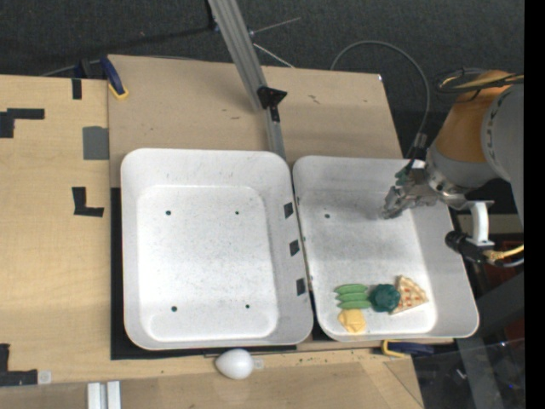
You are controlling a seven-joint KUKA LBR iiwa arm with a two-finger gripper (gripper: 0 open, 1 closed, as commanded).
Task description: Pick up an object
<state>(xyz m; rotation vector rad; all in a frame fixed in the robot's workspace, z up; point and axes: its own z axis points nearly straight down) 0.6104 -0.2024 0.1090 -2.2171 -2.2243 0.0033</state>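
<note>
**Over the right bin, far from the pile: a grasp at risk of closing on nothing**

Over the upper part of the shallow white right-hand bin point(366, 245), the grey two-finger gripper point(397, 201) hangs low above bare floor, and whether it is wide or narrow cannot be told from this slant; nothing shows in its grip. The things worth picking lie well apart from it, huddled at the bin's near edge: a green ribbed toy vegetable point(351, 295), a small yellow toy block point(352, 319) just below it, a dark green rounded toy point(385, 297) touching both, and a tan triangular pizza-slice toy point(411, 295) leaning on the rounded one.

Judging from this, the main risk is a descent where the gripper now stands, which would meet only plastic. If the arm does travel to the pile, the crowding is the next hazard: pieces touch, so the gripper may nudge neighbours aside, pinch two at once, or skid off the rounded toy. The pile also sits close to the bin wall, which could block one side of the gripper.

A white egg-shaped object point(235, 364) rests on the tabletop point(213, 109) outside the left-hand white bin point(204, 164), beyond the bin wall and awkward to reach.

No brand, label or legible writing can be made out anywhere.
</note>
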